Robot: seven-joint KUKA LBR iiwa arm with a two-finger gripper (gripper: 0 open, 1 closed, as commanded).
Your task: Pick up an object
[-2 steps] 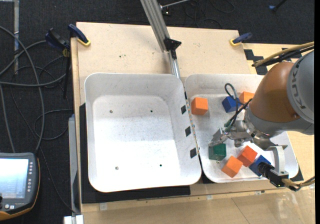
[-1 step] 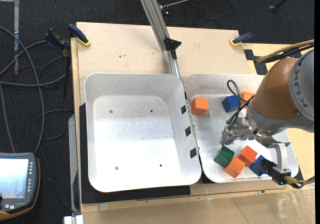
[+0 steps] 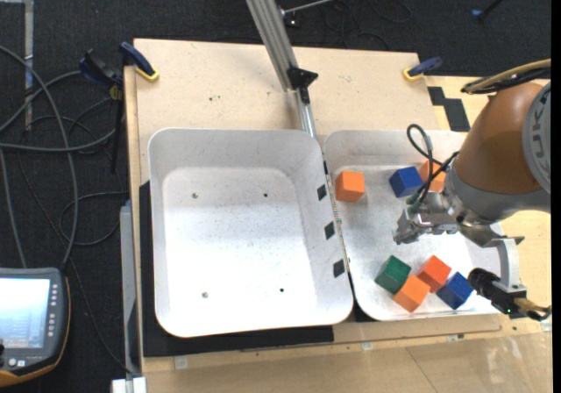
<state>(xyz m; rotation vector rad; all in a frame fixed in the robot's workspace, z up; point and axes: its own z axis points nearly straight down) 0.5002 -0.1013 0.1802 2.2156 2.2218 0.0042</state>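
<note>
Several small blocks are found in the right bin (image 3: 368,141). An orange block (image 3: 351,185) lies alone near that bin's left wall, and a blue block (image 3: 405,181) sits a little to its right, close to the arm. Behind the arm's cable, a further orange piece (image 3: 432,174) is partly hidden just beside the blue one. Toward the near rim a cluster is seen: a green block (image 3: 393,274), an orange block (image 3: 411,293) touching it, a redder orange block (image 3: 434,271) just behind, and a blue block (image 3: 455,289) at the right end. The end effector (image 3: 412,229) is poised over bare bin floor between the upper blocks and the cluster; whether it is open or closed cannot be told. The left bin (image 3: 175,150) shows only dark specks. Both bins rest on the pale desk (image 3: 219,84).
</note>
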